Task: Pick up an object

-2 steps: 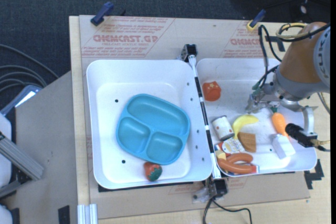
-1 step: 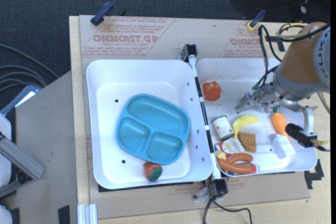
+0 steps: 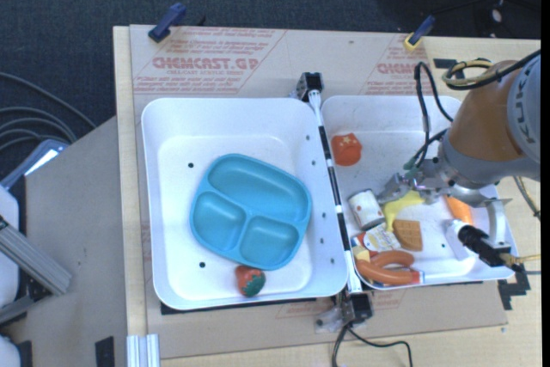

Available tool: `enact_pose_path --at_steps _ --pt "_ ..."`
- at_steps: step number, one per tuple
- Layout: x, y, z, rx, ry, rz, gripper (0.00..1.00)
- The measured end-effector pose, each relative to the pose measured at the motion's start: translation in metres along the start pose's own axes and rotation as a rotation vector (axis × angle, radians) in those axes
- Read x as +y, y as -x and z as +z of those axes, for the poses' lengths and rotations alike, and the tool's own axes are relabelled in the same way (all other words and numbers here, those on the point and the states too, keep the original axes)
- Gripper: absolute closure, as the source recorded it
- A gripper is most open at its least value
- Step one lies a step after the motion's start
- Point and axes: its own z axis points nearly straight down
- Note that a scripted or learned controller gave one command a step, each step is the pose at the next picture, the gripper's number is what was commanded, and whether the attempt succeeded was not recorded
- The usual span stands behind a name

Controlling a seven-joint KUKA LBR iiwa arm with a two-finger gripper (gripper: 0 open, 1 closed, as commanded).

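The right bin (image 3: 378, 112) holds several toy foods. A red-orange tomato (image 3: 346, 149) lies near its left wall. Toward the front are a small white can (image 3: 364, 207), a yellow piece (image 3: 400, 207), a tan waffle (image 3: 408, 234) and a hot dog (image 3: 391, 267). An orange carrot (image 3: 460, 209) lies at the right, partly under the arm. My gripper (image 3: 412, 182) reaches in from the right and sits low over the yellow piece, just right of the white can. The wrist hides the contact point.
The left bin (image 3: 163, 185) bears a blue divided tray (image 3: 249, 211) and a small strawberry (image 3: 250, 280) at its front. A black clip (image 3: 309, 85) and a divider rail (image 3: 331, 176) separate the bins. Cables (image 3: 468, 71) run behind the arm.
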Motion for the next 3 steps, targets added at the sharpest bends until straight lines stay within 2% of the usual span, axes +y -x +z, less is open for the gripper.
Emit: enact_pose_path --at_steps 1,2,3 --pt "0.0 0.0 -0.01 0.0 0.002 0.001 1.0" --pt "0.0 0.0 -0.01 0.0 0.002 0.001 0.0" --pt "-0.04 0.004 0.0 0.0 0.0 0.0 0.0"
